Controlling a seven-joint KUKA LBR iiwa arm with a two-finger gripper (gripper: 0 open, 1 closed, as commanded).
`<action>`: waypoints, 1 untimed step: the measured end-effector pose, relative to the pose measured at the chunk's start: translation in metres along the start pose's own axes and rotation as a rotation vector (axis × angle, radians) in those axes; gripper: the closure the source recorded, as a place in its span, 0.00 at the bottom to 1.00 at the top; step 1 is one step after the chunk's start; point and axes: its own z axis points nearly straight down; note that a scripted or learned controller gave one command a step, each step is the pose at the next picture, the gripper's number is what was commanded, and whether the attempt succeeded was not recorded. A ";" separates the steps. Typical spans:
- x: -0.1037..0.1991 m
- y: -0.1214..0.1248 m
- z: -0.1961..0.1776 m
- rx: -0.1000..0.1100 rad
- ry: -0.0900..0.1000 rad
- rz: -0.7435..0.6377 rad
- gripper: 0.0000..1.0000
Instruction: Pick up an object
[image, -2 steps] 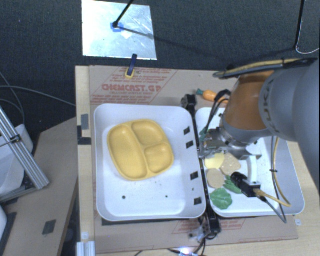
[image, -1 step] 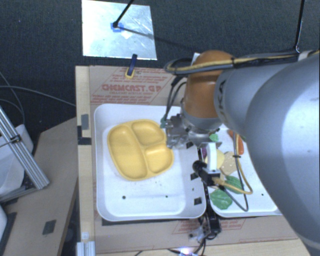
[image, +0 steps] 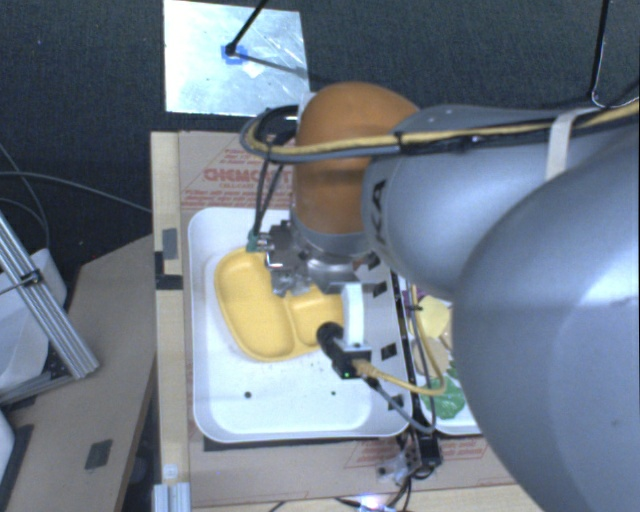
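A yellow, shallow dish-like object lies in the left white bin, towards its far side. The arm's wrist, grey with an orange band, hangs right over the object's right part and hides what lies under it. My gripper sits below that wrist, hidden from the camera by the arm's own body. A green object and a pale yellow one peek out in the right bin beside the arm.
The left bin's near half shows bare white floor with a few dark specks. Cables run down the arm across the gap between the bins. A cardboard sheet lies under the bins; an aluminium frame stands at the left.
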 end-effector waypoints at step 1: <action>0.027 0.063 -0.093 -0.010 -0.002 0.008 1.00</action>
